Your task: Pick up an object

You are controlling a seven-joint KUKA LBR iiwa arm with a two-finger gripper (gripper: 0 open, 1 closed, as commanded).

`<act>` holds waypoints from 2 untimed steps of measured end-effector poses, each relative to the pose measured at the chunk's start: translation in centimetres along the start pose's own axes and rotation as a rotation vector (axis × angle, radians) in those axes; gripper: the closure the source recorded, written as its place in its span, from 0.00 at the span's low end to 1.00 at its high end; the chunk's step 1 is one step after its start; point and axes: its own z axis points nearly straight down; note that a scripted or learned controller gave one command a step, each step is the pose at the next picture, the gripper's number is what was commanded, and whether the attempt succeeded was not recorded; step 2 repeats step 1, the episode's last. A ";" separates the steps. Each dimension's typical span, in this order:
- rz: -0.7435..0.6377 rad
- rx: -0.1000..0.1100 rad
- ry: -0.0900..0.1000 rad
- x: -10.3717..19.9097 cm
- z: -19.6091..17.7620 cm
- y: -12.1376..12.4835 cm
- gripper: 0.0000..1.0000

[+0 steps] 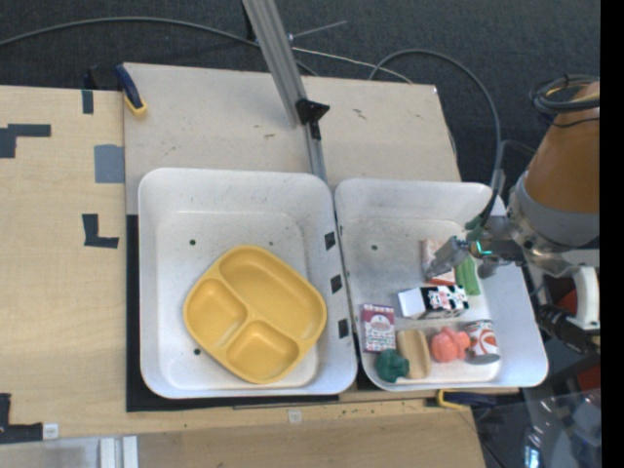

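The right bin (390,213) holds several small objects crowded in its near right part. Among them are a maroon box (378,327), a dark green lump (392,365), a tan block (415,352), an orange-red toy (448,345) and a red and white can (482,339). A black and white pack (445,300) lies above these, with a green stick (470,277) beside it. My gripper (456,255) reaches in from the right and hangs low over a pale pink item (432,254), just above the green stick. Whether it touches anything is unclear.
The left bin (166,203) holds a yellow divided plate (255,312). A grey metal pole (278,47) slants across the back of the bench, ending near the bins' shared wall. The far left part of the right bin is bare.
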 end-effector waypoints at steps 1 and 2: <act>0.001 0.006 0.000 0.2 4.3 -0.1 0.00; 0.001 0.006 0.000 0.2 4.3 -0.1 0.00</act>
